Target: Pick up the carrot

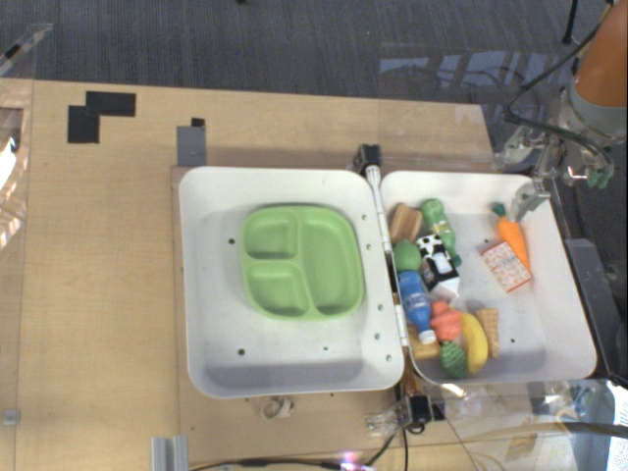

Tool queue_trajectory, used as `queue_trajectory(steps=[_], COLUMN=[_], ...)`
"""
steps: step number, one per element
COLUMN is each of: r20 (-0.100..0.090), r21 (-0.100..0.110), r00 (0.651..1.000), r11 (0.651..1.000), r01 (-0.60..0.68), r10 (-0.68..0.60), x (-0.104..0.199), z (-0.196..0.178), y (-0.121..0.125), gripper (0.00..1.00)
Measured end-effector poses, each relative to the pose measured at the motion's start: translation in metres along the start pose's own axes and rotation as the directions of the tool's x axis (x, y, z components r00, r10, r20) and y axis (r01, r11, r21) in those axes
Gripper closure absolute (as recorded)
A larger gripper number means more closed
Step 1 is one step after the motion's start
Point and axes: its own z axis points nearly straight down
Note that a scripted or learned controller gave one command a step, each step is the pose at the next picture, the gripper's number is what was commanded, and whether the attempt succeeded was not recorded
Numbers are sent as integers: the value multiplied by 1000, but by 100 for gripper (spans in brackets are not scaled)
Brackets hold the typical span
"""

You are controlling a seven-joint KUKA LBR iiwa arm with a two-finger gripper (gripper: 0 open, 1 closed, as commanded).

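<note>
The carrot [511,239] lies in the right bin [569,302], near its far right corner, leafy green end toward the bin's back wall, and just beside a small pink card [505,266] at its near side. The claw [535,192] hangs just above and to the right of the carrot's green end; whether it is apart or together I cannot tell. Other toy foods crowd the bin's left side, among them a banana [475,341]. The left bin [201,292] holds a green divided plate [299,262] on the counter [98,292].
</note>
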Motion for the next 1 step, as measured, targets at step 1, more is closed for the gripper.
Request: queue_trajectory(steps=[1], r20=[7], r21=[1], r00=[998], r11=[998], r01=[69], r10=[-69], x=[-6], z=[98], y=[-15], gripper=[0])
